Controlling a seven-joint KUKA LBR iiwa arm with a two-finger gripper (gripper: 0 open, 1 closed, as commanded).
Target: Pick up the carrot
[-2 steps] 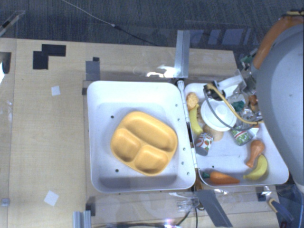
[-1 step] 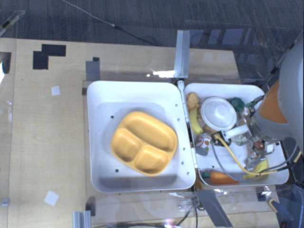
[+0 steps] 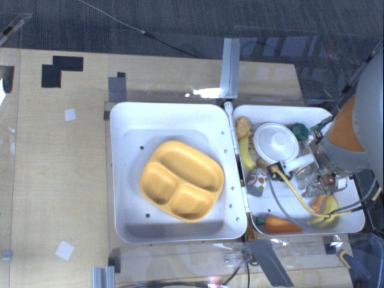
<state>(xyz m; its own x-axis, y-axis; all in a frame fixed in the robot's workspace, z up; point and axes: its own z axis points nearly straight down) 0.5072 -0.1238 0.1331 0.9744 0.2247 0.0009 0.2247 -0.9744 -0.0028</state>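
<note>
The orange carrot [image 3: 281,224] lies flat along the near wall of the right bin [image 3: 354,224], its tip pointing right. My gripper [image 3: 314,182] is down inside that bin, above and to the right of the carrot and apart from it. The grey arm with its orange band [image 3: 344,131] comes in from the right and hides the bin's right side.
The right bin also holds a white bowl [image 3: 275,141], a banana [image 3: 245,153] along its left wall, a small can [image 3: 257,182], a green item [image 3: 299,130] and a yellow piece [image 3: 324,207] near the gripper. A yellow divided plate [image 3: 181,179] lies in the left bin [image 3: 129,131].
</note>
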